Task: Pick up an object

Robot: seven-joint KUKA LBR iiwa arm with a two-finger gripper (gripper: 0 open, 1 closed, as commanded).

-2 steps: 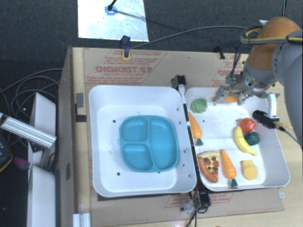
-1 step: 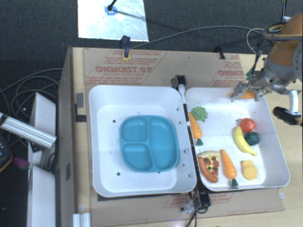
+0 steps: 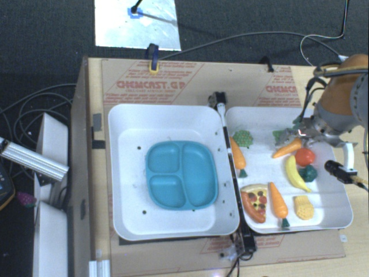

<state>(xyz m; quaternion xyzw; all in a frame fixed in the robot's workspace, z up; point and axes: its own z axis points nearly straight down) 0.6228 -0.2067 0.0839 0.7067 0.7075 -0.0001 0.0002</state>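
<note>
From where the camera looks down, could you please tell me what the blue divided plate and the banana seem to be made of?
The blue divided plate looks like moulded plastic with a matte, even colour and soft rounded ridges between its compartments. The banana is probably toy plastic or rubber: a uniform yellow, slightly glossy, with no natural blemishes.

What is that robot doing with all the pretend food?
The robot arm reaches in from the right over the right bin, which holds toy food. Its gripper is low beside a carrot and a tomato. Nothing looks lifted yet. The left bin has a blue divided plate.
</note>
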